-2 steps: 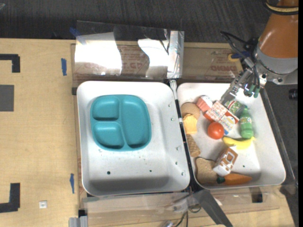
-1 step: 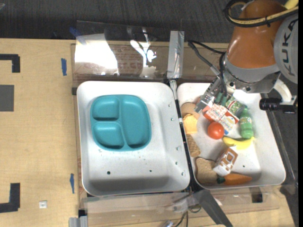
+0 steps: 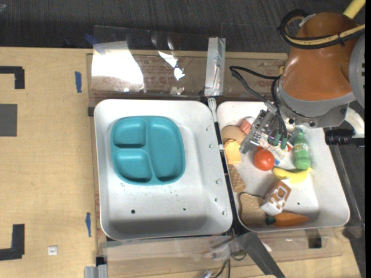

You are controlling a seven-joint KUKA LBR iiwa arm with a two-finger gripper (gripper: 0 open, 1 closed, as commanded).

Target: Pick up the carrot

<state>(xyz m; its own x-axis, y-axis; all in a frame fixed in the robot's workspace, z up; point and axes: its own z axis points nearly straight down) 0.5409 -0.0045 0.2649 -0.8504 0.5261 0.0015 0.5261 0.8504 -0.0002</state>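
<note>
Carrot (image 3: 288,219) at the near edge of the right bin (image 3: 333,204), lying almost flat with its green stub toward the left, well apart from the gripper (image 3: 262,136), which I see hovering over the bin's upper middle; whether anything sits in its grasp, or how its jaws stand, I cannot tell from this angle. To do the reach well, I judge the wrist must travel toward the near wall and turn so the grasp closes across the carrot's narrow width, not along it. Crowding is the trouble: a small white carton (image 3: 277,196) leans just beside the carrot's stub end, bread slice (image 3: 250,208) close to its left, and the bin wall right behind. Tomato (image 3: 264,160), banana (image 3: 291,175) and green bottle (image 3: 300,153) lie between gripper and target. Left bin (image 3: 116,213) holds a teal divided tray (image 3: 148,149).
</note>
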